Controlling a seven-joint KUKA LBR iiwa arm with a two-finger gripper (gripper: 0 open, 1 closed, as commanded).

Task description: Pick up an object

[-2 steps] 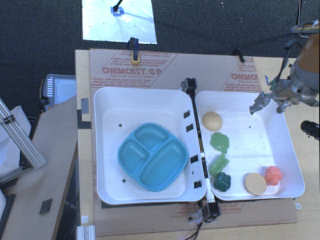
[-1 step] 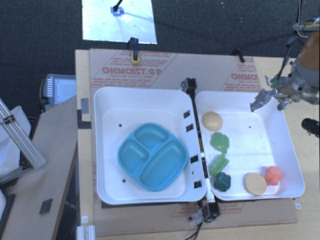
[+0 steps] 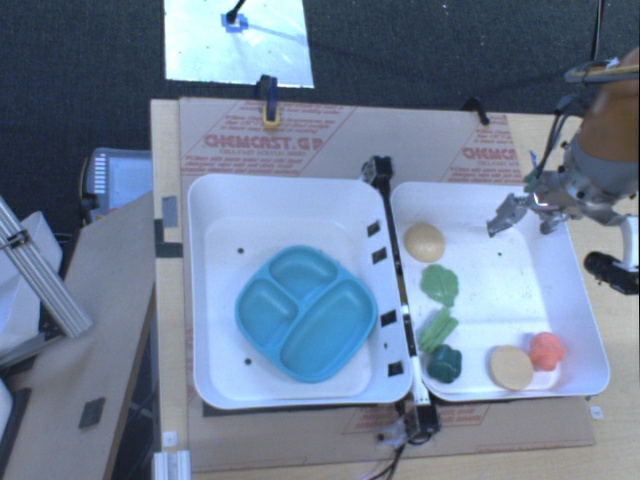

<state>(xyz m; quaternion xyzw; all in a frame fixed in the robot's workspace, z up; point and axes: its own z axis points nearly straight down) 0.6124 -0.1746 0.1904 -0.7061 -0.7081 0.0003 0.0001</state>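
Observation:
The right bin (image 3: 560,288) holds several toy foods: a tan egg-shaped piece (image 3: 424,241) at its upper left, a green leafy piece (image 3: 440,284) below it, a light green strip (image 3: 437,327), a dark teal piece (image 3: 444,364), a beige disc (image 3: 511,367) and an orange-pink piece (image 3: 546,350) at the lower right. My gripper (image 3: 526,214) hangs above the bin's upper right part, well right of the tan piece. Its two fingers stand apart with nothing between them.
The left bin (image 3: 215,218) holds a blue divided plate (image 3: 305,311). A black clip row (image 3: 390,268) runs along the divider between the bins. A cardboard sheet (image 3: 330,138) lies under both bins. A metal plate (image 3: 238,28) lies at the back.

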